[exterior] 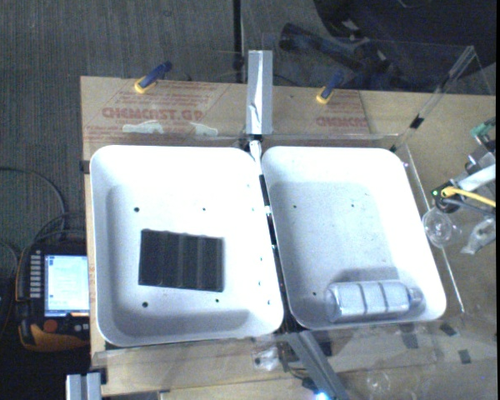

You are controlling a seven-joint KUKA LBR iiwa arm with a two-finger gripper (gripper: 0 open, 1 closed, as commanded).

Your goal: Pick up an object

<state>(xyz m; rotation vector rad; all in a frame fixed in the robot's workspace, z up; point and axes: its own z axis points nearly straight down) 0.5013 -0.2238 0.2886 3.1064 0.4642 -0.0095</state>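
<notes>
I see the grey ridged block (pixel 373 299) lying in the right bin (pixel 350 182), against its near wall, long axis left to right. What I take for the pincer (pixel 471 211) sits at the right edge, beyond the bin; I can't tell its opening. The reach goes leftward and nearer.

1. Both bins below me look like smooth white plastic: the left bin (pixel 108 182) reads matt, and the right bin (pixel 400 182) has a faintly speckled floor.
2. The black ridged block (pixel 182 260) in the left bin looks matt and ribbed.
3. The grey moulded tray (pixel 373 298) at the lower right looks like smooth plastic with a soft sheen.
4. The bench board (pixel 167 111) looks like raw printed cardboard or wood, matt.
5. The upright post (pixel 259 94) between the bins looks like brushed metal.
</notes>
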